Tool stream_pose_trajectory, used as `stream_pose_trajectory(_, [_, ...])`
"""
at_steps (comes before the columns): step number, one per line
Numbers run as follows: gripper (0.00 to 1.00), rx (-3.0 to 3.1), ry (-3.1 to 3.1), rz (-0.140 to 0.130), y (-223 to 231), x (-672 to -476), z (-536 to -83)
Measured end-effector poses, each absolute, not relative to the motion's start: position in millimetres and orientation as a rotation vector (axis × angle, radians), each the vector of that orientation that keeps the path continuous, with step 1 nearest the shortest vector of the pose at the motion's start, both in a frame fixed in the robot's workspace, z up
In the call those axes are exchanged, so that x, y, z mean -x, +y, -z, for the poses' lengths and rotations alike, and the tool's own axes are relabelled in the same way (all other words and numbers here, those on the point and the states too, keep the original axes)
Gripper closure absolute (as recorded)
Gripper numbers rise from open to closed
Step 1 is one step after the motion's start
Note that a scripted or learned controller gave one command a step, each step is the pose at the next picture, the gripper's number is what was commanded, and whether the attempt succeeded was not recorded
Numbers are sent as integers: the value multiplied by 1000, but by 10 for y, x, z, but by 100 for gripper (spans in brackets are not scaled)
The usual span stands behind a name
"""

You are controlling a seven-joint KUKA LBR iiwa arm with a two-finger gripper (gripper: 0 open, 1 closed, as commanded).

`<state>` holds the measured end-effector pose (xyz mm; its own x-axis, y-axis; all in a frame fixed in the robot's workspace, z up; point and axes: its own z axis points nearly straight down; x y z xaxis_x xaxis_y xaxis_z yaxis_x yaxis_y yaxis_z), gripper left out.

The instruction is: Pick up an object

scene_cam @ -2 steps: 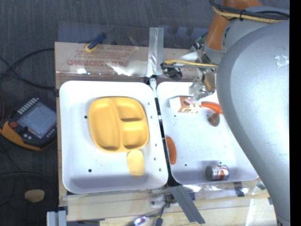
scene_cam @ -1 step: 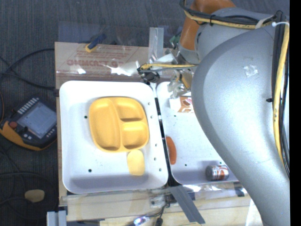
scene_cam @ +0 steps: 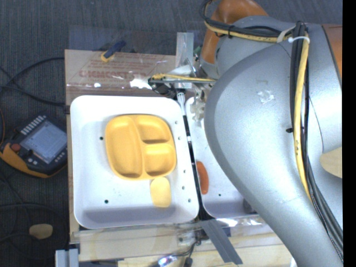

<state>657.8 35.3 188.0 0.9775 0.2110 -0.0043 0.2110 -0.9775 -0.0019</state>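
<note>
A yellow divided tray (scene_cam: 139, 145) and a small yellow block (scene_cam: 161, 192) just below it lie in the left bin (scene_cam: 83, 166), while an orange object (scene_cam: 202, 177) lies at the right bin's (scene_cam: 219, 204) left wall, beside the arm (scene_cam: 267, 121). The arm's bulk covers the tool, so I cannot tell its state. An object hugging the wall risks a blocked or glancing grasp.

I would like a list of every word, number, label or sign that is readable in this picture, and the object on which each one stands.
Nothing can be read with certainty.
Brown board behind the left bin: a line of reddish printed letters, too blurred to read.
Handheld control pendant on the floor at the left: its screen shows no readable text, too small.
Yellow divided tray, grey arm: no lettering visible.
</note>
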Motion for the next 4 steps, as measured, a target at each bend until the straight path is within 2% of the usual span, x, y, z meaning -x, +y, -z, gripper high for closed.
stream_pose_trajectory(1, [100,3123,-328,-7,630,-6582,-1823])
stream_pose_trajectory(2, [100,3120,-357,-8,874,-6603,-1978])
stream_pose_trajectory(3, [100,3104,-485,-8,1708,-6128,-2263])
stream_pose_trajectory(4, [100,3076,-659,-9,1119,-6592,-1816])
